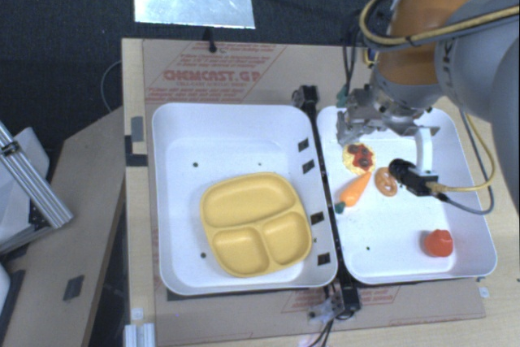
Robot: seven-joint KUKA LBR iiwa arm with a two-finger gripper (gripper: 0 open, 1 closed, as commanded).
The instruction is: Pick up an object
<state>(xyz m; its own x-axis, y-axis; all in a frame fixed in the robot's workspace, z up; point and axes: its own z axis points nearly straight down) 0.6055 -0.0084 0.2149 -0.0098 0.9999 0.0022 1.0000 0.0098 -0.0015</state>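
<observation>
Robot arm reaches into the right of two white bins, over a scatter of toy food.

Seen from the camera above the bench, the gripper hangs low at the far left corner of the right bin, directly above a pizza slice with red topping; whether it touches the slice, and whether it is spread or pressed together, cannot be told from this angle. A carrot lies just beside the slice along the bin's left edge, and a ring-shaped pretzel sits near both, toward the bin's middle. A red tomato rests well apart from them, near the bin's near right corner. In the left bin, a yellow three-compartment tray lies toward the near right corner.
</observation>
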